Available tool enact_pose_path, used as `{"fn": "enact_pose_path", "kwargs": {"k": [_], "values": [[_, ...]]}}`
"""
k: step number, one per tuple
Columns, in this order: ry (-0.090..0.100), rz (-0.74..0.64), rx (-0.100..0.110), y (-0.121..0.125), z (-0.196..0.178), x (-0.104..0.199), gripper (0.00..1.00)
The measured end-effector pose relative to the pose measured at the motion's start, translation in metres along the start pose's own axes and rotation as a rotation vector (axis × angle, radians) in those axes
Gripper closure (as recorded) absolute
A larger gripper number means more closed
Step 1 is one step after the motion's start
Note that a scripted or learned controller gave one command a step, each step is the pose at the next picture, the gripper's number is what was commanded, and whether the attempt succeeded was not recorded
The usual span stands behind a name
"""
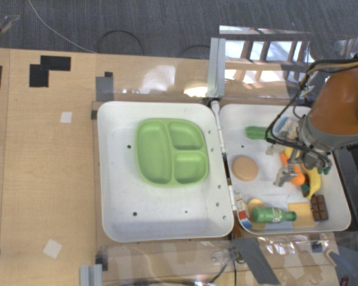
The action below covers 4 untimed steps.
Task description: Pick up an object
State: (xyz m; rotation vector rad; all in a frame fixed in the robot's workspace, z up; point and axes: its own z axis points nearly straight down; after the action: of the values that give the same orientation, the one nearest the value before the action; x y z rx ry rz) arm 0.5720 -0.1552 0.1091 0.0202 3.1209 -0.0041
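Orange-banded arm: reaching into the right bin point(343, 216), gripper point(290, 173) low among the toys.
Jaws: slightly parted, nothing visibly clamped between them (metal tips beside an orange piece point(296, 176), contact unclear).
Candidates: banana point(314, 182) just right of the jaws; tan round piece point(245, 168) to their left; green bottle point(273, 215) below.
Progress: approach made, grasp and lift not yet done.
Left bin: green divided plate point(170, 151).

Single fixed camera, mounted above the tabletop point(42, 177), looking down at a slant from moderate height, taking in the left bin point(116, 219) and right bin point(340, 216) side by side, grey carpet along the top edge, arm point(343, 103) entering from frame right.
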Motion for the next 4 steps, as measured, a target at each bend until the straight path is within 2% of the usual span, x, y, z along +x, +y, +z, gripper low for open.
{"fn": "enact_pose_path", "kwargs": {"k": [1, 2, 3, 4], "values": [[0.008, 0.078, -0.001, -0.005, 0.021, -0.030, 0.00], [0.006, 0.236, 0.001, 0.005, 0.020, -0.020, 0.00], [0.008, 0.239, 0.004, -0.055, 0.019, 0.036, 0.00], [-0.011, 0.228, 0.005, -0.051, 0.004, 0.029, 1.00]]}}
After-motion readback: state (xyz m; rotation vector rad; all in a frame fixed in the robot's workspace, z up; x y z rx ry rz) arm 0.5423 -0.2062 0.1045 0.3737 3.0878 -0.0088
